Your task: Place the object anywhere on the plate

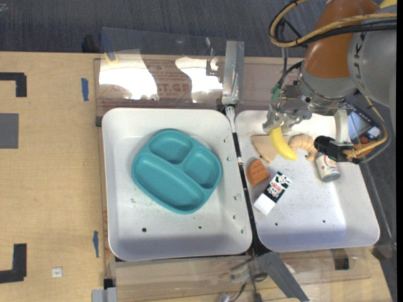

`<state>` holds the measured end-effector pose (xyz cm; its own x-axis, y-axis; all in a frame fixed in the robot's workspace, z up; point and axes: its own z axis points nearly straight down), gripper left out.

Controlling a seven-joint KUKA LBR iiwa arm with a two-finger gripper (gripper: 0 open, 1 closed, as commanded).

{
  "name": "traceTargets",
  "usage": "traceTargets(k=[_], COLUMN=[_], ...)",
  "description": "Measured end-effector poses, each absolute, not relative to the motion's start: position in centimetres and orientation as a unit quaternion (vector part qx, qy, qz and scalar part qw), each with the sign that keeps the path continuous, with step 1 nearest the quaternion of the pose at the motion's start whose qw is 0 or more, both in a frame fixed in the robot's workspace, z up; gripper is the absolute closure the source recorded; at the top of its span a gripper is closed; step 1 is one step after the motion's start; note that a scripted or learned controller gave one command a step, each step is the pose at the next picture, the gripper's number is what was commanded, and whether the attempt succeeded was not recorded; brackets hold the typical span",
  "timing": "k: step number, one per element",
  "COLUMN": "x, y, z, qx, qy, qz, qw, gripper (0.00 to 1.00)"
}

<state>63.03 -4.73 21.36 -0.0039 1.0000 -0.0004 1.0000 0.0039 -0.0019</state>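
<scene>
1. A yellow banana (281, 142) lies tilted in the right bin (327, 222), its upper end directly under the gripper (277, 123); whether the fingers are parted or clamped cannot be told.
2. Around it: a tan piece (262, 145), an orange item (257, 171), a black-and-white carton (273, 192), a small can (327, 167).
3. The teal divided plate (177, 170) sits in the left bin (126, 231).

Upper end of the curved yellow banana (283, 145) hidden beneath the grey metal gripper (281, 119). Grey arm with its orange band (337, 27) cut off by the right and top edges. Print on the small black-and-white carton (273, 192) too small to read. Pale beige rounded item (301, 143) partly covered, kind unclear.
</scene>
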Motion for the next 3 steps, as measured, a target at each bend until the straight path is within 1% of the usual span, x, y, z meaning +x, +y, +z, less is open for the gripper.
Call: traceTargets(k=[1,2,3], x=[61.9,60.4,60.4], y=[1.6,7.8,7.5], z=[18.1,18.3,18.3], qx=[-0.705,-0.704,-0.706], qy=[-0.709,-0.710,-0.708], qz=[0.0018,0.0010,0.0017], qw=[0.003,0.003,0.002], gripper=[1.00,1.00,0.00])
